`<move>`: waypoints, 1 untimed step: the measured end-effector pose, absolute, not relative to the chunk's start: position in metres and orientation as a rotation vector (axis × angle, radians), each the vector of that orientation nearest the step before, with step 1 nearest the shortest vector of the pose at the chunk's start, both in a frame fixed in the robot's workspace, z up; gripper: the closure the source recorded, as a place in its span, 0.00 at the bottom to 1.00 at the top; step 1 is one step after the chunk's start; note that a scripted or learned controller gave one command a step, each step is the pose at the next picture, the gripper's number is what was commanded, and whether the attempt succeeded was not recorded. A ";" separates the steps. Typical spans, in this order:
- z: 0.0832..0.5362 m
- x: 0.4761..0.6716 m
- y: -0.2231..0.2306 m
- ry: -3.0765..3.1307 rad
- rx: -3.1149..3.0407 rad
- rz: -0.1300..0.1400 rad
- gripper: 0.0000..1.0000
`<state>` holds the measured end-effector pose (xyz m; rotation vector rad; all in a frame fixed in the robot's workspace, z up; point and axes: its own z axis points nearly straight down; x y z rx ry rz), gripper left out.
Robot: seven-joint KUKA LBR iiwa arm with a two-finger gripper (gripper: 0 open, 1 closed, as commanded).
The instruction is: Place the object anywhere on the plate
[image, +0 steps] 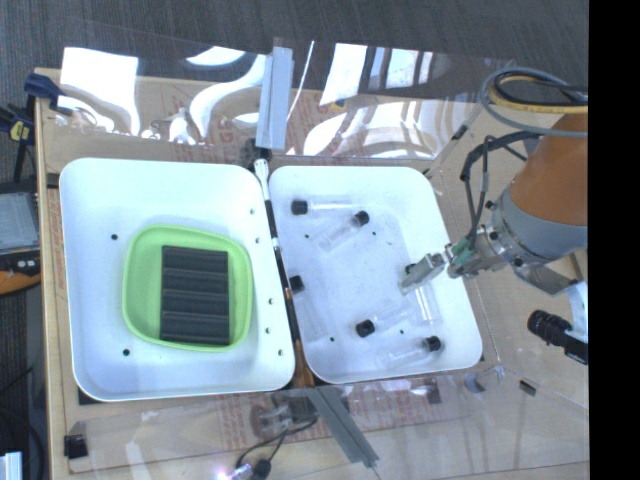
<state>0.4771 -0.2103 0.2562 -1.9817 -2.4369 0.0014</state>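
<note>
Vials: four clear plastic tubes with black caps lie flat in the right bin [455, 268], well apart from one another. One [318, 207] is near the bin's far left corner, one [345, 228] just right of it, one [385, 320] lower in the middle, one [412, 348] near the front wall.
Plate: green, square with rounded corners [140, 268], in the left bin [85, 208]. A dark ribbed block [195, 295] fills most of its middle, leaving only a border of bare green.
Hand: hand [418, 273] hangs low over the right side of the right bin, on the arm [545, 203] coming from the right. I cannot tell whether it is wide, narrow or holding anything; nothing clear shows in it.
Nearest vial: probably the middle one, just below and left of the hand.
Weight: likely very light, so a nudge would send it rolling.
Surface: smooth and round, likely slippery on the white bin floor.
Stiffness: looks rigid; probably stands a firm pinch, though thin plastic may crack.
Where to hold: across the tube's body near mid-length, squeezing square to its long axis.
Visibility: clear walls are faint against white; the black caps mark the ends best.
Drop: a vial may roll off the ribbed block, so lower it close first.
</note>
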 end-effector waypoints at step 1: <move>0.382 0.477 -0.211 -2.475 -1.938 0.000 0.00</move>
